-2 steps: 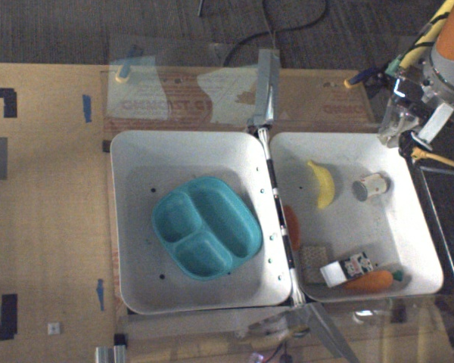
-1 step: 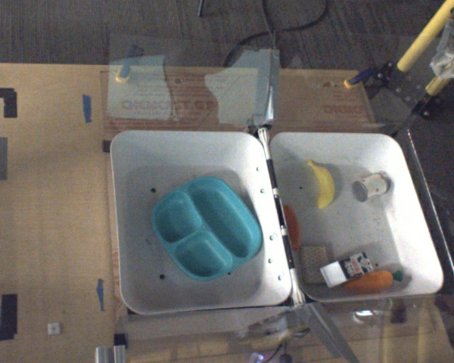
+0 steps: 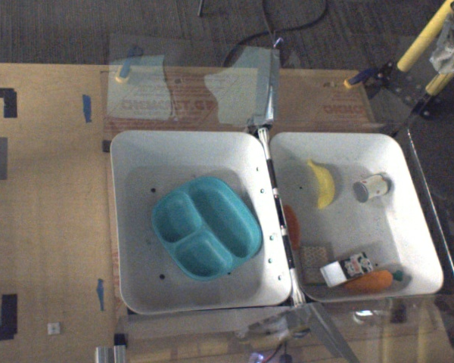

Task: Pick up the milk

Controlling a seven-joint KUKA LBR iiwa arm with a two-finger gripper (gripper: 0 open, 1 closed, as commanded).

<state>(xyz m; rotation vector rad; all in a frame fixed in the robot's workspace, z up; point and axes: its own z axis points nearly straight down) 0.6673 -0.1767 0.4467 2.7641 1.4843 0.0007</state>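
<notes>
You are looking down on two white bins sitting side by side on a cardboard-covered bench. The milk (image 3: 348, 268), a small white carton with black patches on one face, is lying on its side in the right bin (image 3: 416, 203), close to that bin's near edge and a little left of its middle. An orange carrot (image 3: 369, 280) is lying just beside the carton on its near side, seemingly touching it, with its green end pointing right. A small tan square piece (image 3: 312, 256) is resting just left of the carton; you cannot tell what it is.

Farther back in the same bin, a yellow banana (image 3: 323, 183) is lying lengthwise, well apart from the milk. To its right, a small grey and white cylinder (image 3: 371, 187) is lying tipped over with its round end facing left. A reddish-orange item (image 3: 290, 226) is pressing against the bin's left wall, too blurred to name.

In the left bin (image 3: 129, 203), a teal divided plate (image 3: 206, 227) is sitting flat near the middle, turned at an angle.

Beyond the bins, a black cable (image 3: 287, 10) is looping over the dark floor, and yellow-handled clamps (image 3: 431, 29) are gripping the bench's far right corner. Strips of blue tape (image 3: 86, 108) are sticking to the cardboard at left.

As for the gripper, you cannot tell whether it is open or closed.
</notes>
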